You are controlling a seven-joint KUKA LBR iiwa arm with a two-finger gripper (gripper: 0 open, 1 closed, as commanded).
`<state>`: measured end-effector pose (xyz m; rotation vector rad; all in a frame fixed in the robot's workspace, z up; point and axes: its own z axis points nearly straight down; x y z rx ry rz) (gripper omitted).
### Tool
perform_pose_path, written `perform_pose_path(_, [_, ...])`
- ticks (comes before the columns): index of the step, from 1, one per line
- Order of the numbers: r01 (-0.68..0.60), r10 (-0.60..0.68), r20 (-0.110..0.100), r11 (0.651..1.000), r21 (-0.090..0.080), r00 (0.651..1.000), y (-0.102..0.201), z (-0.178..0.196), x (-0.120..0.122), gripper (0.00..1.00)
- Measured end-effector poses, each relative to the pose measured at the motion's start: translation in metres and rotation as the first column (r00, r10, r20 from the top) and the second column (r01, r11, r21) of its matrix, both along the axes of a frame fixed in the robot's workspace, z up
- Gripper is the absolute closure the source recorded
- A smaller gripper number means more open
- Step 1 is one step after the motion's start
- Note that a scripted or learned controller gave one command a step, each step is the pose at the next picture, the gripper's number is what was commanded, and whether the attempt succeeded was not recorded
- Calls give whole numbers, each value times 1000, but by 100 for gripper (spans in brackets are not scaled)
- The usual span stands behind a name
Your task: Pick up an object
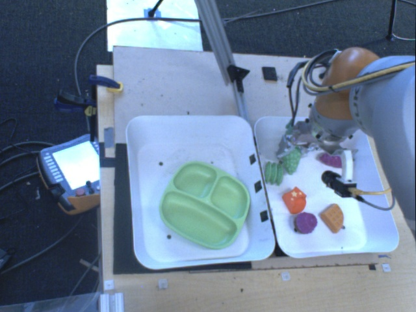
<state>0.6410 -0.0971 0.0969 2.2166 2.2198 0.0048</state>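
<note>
Jaws' opening hidden; they sit on the green toy (pixel 290 160), right bin (pixel 383 239).

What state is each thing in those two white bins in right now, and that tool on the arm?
Green divided plate: flat in the left bin, nothing on it.
Green toy: in the right bin, beside the tool.
Red-orange toy: lying free.
Purple toy: lying free.
Orange toy: lying free.
Magenta toy: partly under the arm.
Tool: low over the green toy; grip unclear.
</note>
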Motion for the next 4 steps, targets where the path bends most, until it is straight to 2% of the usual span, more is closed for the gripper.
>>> perform_pose_path(1, [-4,4,0,1000,1,1000,5,55,11,100])
perform_pose_path(3, [-5,5,0,1000,1,1000,4,142,10,100])
perform_pose_path(4, [-6,6,-5,1000,2,1000,46,148,-12,100])
